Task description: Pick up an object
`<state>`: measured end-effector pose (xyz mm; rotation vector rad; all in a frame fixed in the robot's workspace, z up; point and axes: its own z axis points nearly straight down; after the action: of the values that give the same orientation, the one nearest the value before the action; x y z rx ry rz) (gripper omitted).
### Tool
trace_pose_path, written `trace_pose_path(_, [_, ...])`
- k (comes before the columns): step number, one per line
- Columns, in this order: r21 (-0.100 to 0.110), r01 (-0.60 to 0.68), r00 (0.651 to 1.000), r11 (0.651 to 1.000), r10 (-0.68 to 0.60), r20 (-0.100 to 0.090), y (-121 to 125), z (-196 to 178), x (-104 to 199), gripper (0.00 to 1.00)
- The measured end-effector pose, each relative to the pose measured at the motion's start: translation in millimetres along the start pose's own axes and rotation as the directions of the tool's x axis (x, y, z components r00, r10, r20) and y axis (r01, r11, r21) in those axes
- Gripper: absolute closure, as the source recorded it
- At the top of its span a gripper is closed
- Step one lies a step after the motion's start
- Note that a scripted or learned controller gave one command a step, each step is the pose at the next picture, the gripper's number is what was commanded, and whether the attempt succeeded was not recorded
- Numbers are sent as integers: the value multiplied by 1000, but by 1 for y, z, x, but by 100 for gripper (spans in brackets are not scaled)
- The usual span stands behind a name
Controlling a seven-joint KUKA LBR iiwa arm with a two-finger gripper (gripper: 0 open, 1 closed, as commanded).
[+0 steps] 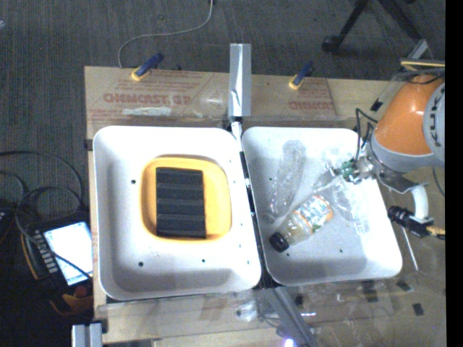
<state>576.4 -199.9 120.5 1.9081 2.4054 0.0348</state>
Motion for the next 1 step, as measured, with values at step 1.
trace_pose_path(1, [-3, 103, 995, 995, -103, 4, -21, -1, 16, 0])
